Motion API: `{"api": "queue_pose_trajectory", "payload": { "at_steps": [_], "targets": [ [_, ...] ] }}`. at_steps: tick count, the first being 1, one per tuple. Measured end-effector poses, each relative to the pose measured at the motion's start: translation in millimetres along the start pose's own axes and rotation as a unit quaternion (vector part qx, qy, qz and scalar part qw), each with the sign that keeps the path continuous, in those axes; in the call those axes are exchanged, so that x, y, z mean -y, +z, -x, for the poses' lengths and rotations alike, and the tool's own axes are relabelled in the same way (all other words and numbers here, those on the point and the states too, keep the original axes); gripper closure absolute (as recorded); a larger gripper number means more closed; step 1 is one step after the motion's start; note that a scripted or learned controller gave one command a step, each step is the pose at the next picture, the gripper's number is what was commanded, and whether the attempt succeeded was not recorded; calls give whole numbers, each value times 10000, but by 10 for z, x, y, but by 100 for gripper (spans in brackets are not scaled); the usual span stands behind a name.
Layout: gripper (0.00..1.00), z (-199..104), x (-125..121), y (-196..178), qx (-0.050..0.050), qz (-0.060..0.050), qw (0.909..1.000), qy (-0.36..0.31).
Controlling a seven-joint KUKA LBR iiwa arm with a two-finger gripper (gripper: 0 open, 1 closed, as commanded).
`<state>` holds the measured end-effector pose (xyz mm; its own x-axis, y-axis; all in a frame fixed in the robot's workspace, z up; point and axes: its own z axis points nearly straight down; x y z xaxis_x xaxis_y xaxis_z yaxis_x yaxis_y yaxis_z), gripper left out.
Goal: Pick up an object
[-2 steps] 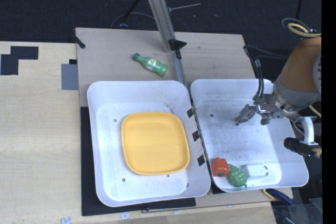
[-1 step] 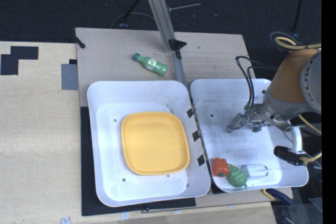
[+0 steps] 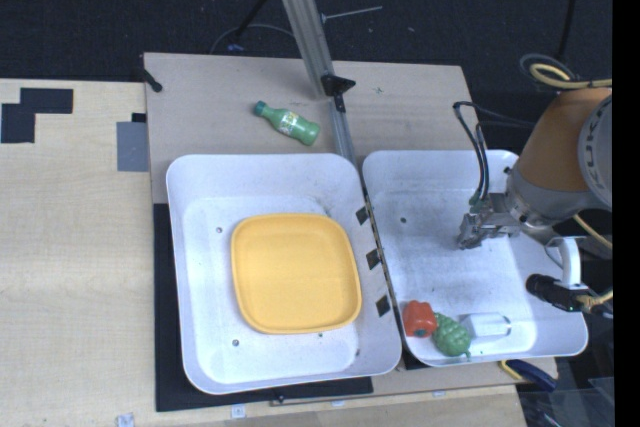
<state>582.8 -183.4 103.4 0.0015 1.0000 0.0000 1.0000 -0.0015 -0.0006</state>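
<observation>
Presently positioned over bare floor of right shallow white bin [image 3: 420, 190]: metal two-finger hand [image 3: 472, 233], finger state too blurred to tell. Well apart, at near edge: small red object [image 3: 419, 318], touching knobbly green object [image 3: 451, 336], beside white piece [image 3: 487, 324]. Left bin [image 3: 200, 205]: square yellow plastic plate [image 3: 296, 272]. On table [image 3: 400, 105]: green bottle [image 3: 287, 123].
</observation>
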Motion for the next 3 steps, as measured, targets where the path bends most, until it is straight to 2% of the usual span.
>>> {"api": "queue_pose_trajectory", "payload": {
  "at_steps": [1, 3],
  "targets": [
    [100, 35, -36, -617, 6, 25, 10000, -5],
    [100, 20, -36, -1466, 4, 20, 10000, -6]
  ]
}}
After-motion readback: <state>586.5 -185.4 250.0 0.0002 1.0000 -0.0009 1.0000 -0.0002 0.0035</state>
